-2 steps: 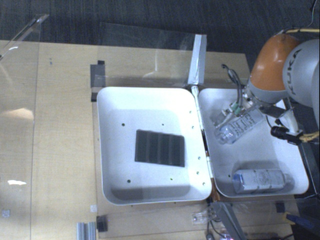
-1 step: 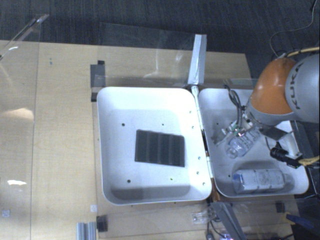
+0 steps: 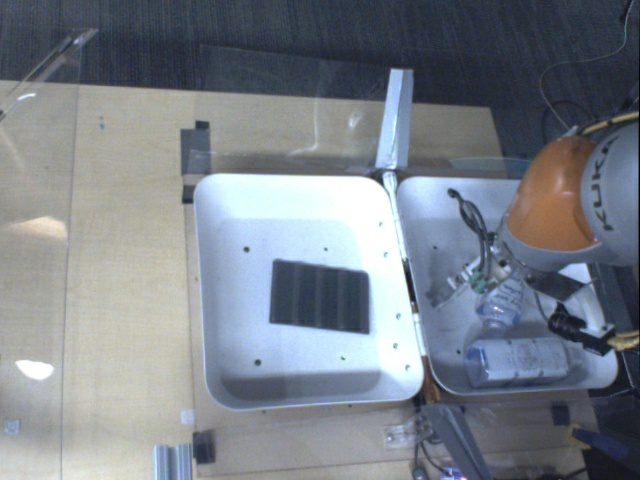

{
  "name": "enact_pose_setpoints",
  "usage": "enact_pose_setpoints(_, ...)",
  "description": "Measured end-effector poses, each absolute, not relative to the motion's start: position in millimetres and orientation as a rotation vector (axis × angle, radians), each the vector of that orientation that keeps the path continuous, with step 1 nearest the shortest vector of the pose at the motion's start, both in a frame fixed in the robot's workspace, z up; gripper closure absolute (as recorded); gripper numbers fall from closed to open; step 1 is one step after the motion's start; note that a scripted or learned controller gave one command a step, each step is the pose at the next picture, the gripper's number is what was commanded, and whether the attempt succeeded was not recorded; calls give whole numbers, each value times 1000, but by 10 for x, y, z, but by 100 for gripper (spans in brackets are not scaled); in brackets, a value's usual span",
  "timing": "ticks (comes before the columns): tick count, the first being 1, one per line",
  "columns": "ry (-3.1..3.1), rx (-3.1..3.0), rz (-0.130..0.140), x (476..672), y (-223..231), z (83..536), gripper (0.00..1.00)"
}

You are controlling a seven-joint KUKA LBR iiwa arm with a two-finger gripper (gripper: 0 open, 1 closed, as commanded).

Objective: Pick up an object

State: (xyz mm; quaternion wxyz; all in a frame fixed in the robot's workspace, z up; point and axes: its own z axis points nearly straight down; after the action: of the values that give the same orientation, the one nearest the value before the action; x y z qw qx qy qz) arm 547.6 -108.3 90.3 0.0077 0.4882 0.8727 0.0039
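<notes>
Camera view: beside the right bin's [image 3: 440, 218] front wall lies a light, slippery, probably plastic bottle [image 3: 520, 360], best grasped mid-body; the gripper's [image 3: 478, 280] state I cannot tell.

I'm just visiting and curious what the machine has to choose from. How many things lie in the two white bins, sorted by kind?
Dark ribbed rectangular pad, left bin: 1
Clear plastic bottles, right bin: 2, one lying near the front, one smaller just under the gripper
Total: 3
</notes>
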Motion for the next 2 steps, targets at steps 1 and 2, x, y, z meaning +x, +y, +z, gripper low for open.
enact_pose_setpoints(1,2669,1634,10,6046,-1202,890,0)
enact_pose_setpoints(2,2665,1641,11,4911,-1160,901,0)
